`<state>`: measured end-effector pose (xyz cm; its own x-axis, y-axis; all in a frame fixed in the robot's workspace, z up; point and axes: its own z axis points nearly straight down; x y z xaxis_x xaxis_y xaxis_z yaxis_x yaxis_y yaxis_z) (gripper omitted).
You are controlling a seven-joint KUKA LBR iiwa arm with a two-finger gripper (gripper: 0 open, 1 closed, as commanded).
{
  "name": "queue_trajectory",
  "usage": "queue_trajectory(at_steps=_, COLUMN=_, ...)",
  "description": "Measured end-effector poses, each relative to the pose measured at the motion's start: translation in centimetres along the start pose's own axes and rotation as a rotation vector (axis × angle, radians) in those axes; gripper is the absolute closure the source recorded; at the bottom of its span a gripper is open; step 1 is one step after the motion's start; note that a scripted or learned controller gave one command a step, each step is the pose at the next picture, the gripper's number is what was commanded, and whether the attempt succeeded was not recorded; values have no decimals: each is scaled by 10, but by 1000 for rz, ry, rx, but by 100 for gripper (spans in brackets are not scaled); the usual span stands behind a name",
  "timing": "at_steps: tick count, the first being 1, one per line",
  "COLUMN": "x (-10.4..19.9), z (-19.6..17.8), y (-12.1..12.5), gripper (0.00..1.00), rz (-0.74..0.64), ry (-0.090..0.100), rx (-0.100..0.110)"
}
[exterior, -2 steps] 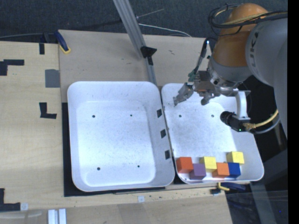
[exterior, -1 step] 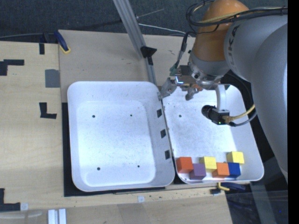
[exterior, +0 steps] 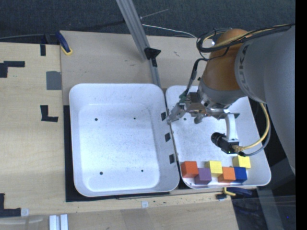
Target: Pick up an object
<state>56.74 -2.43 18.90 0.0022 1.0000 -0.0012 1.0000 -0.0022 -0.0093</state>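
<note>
Blocks huddle at the right bin's near edge, well apart from the fingers.

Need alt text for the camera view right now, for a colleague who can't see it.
The grey arm reaches from the right over the right bin, its gripper at that bin's upper left. Six coloured blocks cluster along the bin's near edge, apart from the gripper.

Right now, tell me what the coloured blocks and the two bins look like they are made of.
Coloured blocks: probably painted wood or foam; flat matte faces, crisp edges, no glare.
Left bin and right bin: likely moulded plastic; smooth white, rounded rims and corners, soft sheen. The left bin's floor shows faint speckling and small dark dots.
</note>
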Motion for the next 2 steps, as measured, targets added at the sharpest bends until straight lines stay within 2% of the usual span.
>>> queue_trajectory(at_steps=1, x=11, z=-2, y=-24, gripper=0, rz=-2, ry=0, rx=-5)
queue_trajectory(at_steps=2, x=8, z=-2, y=-51, gripper=0, rz=-2, ry=0, rx=-4)
